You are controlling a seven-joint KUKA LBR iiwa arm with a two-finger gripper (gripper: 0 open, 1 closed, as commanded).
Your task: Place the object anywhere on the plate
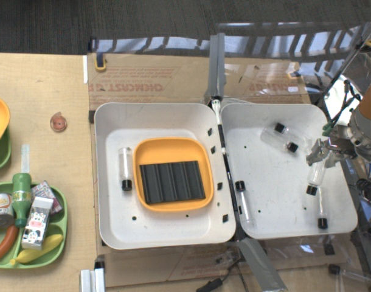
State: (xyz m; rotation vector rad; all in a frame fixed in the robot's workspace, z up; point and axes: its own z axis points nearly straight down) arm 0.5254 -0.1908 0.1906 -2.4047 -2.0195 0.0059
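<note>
Camera view, we see the fingers (pixel 321 152) over the right bin (pixel 264 212), clamped on a clear tube (pixel 315 178) with a black cap, hanging tilted, orange plate (pixel 171 149) with a dark ribbed slab (pixel 172 182) in the left bin (pixel 112 224), another tube (pixel 124 168) just beside it.

Smooth glossy white plastic bins (pixel 112 224); a matt orange plate (pixel 172 151) with ribbed dark insert; clear tubes (pixel 124 166); a pale wood-look surface (pixel 39 84).

green tray (pixel 52 248) of toy food, pink disc (pixel 58 123)
</note>
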